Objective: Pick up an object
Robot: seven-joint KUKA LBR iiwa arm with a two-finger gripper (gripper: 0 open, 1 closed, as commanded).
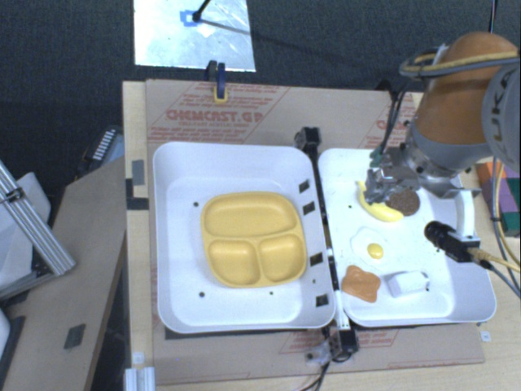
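In the right bin [342,169] lie a yellow banana [379,210], a brown round patty [405,202], a fried egg [372,248], an orange-brown nugget [361,283] and a small white block [407,283]. My gripper [377,191] hangs low over the banana's far end, beside the patty. Its metal body hides the fingertips, so nothing shows between them.
The left bin [175,177] holds a yellow divided tray [252,239]. Black clips [308,137] run along the seam between the bins. The arm's bulk covers the right bin's far right corner. A cardboard sheet [220,108] lies under both bins.
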